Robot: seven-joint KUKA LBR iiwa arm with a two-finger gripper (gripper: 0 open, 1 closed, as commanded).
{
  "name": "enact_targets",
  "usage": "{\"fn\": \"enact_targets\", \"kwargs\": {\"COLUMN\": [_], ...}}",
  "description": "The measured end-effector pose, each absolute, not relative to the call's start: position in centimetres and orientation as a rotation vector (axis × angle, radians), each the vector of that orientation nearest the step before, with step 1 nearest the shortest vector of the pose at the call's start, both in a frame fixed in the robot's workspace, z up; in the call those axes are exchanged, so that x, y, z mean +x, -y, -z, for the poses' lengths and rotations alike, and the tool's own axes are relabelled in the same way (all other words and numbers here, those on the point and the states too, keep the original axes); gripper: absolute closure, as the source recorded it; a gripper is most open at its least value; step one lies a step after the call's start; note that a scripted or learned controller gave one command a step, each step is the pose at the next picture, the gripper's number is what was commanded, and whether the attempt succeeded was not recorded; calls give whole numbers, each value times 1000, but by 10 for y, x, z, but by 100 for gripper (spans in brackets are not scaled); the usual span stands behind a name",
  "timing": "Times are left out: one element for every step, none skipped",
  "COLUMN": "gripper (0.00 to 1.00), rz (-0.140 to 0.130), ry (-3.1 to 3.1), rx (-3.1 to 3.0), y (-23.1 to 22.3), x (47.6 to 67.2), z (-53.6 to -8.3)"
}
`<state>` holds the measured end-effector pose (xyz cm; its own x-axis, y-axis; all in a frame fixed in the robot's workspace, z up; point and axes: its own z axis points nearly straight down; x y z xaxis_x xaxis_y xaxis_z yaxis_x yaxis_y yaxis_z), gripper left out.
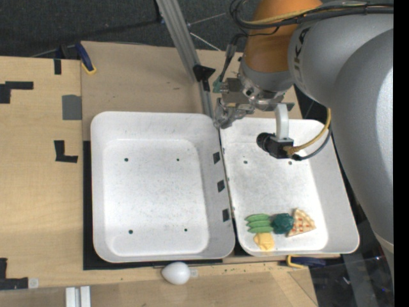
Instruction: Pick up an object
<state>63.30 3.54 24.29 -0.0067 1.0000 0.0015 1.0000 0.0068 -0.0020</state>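
The gripper (225, 115) hangs at the right bin's (332, 190) eleven o'clock corner; I cannot tell how its fingers stand. Toy food (280, 224) lies clustered at the bin's six o'clock edge. A white egg (176, 273) rests outside the left bin (102, 171).

Two white bins, left bin (153, 178) and right bin (291, 184), both finely speckled with dark dots. In the right bin: green pea pods (258, 221), dark green broccoli-like piece (281, 222), yellow piece (264, 240), pizza slice (300, 223) tan-orange with red spots. White egg (176, 273) on tan bench (38, 190) with black and grey tape marks. Arm (345, 37) grey, orange band (281, 24). Blue-and-yellow clamp (85, 59).
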Motion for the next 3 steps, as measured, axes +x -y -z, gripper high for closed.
{"fn": "enact_targets", "kwargs": {"gripper": [100,100,0], "rz": [-2,-5,-4], "ry": [2225,2222,2222], "rx": [-2214,-2218,-2219], "y": [-85,-94,-94], "x": [622,622,622], "z": [-242,-231,-231]}}
